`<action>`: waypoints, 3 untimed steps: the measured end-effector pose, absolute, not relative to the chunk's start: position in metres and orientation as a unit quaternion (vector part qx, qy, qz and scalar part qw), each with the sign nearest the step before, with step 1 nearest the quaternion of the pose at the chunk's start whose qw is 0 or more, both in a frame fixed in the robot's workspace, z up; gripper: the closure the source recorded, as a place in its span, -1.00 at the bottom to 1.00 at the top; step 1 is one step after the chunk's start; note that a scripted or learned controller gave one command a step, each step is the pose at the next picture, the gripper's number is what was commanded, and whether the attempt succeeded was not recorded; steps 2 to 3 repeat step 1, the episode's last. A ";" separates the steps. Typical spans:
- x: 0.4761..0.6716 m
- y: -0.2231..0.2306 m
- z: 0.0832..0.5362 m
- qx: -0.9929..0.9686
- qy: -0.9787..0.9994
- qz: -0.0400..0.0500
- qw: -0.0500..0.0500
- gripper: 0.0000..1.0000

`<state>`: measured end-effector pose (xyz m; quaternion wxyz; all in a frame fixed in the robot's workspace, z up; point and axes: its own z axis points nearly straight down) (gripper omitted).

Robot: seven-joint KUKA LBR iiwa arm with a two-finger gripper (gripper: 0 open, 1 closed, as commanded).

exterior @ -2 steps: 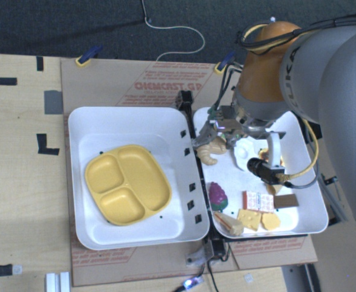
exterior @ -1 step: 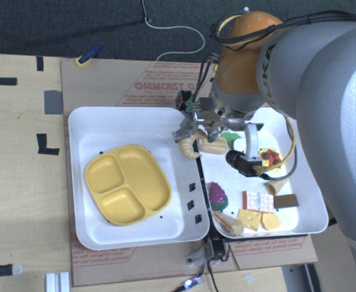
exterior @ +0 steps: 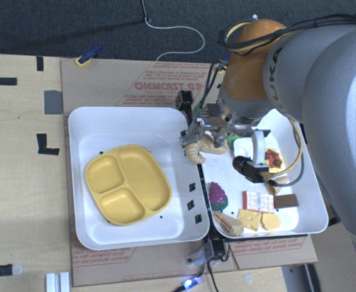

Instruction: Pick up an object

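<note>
Arm (exterior: 299,72) in from the right, orange band (exterior: 251,59) over the upper part of the right bin (exterior: 314,224). Gripper (exterior: 197,140) low at that bin's upper-left corner, right by the divide. Just under it, touching or nearly so, a tan croissant (exterior: 196,152). Jaws: cannot tell. Lower in the same bin: purple piece (exterior: 217,194), cheese wedges (exterior: 258,219), brown bar (exterior: 285,201). In the left bin (exterior: 81,126), centre-left of frame, a yellow tray (exterior: 127,184).

Bright, even overhead light (bins (exterior: 81,123) nearly washed out), soft shadows, slightly grainy.
</note>
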<state>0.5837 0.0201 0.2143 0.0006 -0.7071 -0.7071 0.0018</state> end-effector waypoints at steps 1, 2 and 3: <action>0.585 0.032 0.232 -0.706 -0.708 0.000 0.000 1.00; 0.585 0.032 0.232 -0.706 -0.708 0.000 0.000 1.00; 0.585 0.032 0.232 -0.706 -0.708 0.000 0.000 1.00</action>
